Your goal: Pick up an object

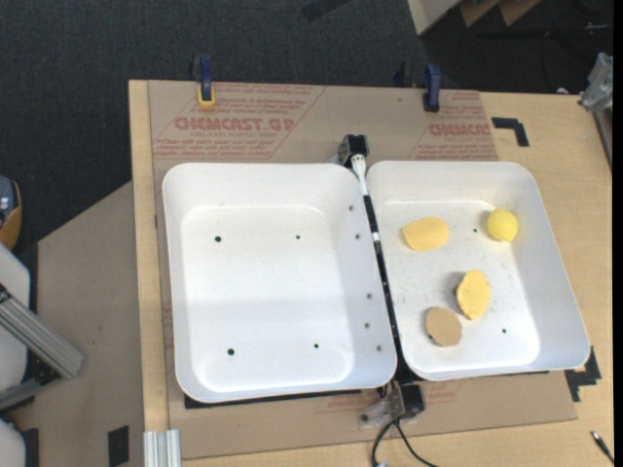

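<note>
Four pieces lay in the right bin (545,261): a yellow lump (425,233), a yellow ball (502,225), a yellow chunk (474,294) and a tan disc (444,327). The chunk and disc touched at lower centre. I could not tell the claw's state.

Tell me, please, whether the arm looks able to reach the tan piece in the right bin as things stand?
Probably yes. The tan piece lies flat and uncovered near the front of the right bin, with open space above it. The yellow piece sits close beside it, so the fingers might brush that one.
</note>
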Tool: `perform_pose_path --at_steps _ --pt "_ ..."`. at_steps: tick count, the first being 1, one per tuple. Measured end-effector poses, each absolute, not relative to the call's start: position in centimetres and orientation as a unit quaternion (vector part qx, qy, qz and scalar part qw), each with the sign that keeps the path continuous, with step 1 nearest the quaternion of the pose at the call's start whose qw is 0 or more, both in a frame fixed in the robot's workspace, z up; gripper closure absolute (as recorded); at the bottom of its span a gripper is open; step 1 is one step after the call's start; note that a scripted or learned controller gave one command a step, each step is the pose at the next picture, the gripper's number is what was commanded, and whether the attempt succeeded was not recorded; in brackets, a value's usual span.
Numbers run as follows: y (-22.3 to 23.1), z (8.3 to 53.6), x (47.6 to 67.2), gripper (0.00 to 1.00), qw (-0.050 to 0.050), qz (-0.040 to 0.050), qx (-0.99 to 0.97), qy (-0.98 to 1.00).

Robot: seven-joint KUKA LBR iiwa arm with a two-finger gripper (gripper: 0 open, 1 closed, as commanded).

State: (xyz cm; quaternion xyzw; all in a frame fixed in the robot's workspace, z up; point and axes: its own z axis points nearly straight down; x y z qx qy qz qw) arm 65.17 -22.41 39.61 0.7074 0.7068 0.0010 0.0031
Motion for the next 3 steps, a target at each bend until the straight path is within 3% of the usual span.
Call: perform_pose_path --at_steps 1,2,3 --pt "-22.3 41.4 62.5 1.00 0.001 0.0002 0.708 0.707" --pt "-19.8 37.0 60.5 1.00 -0.003 -0.0011 0.707 0.708" --pt "-18.3 38.8 56.8 1.00 -0.001 0.0002 0.707 0.707"
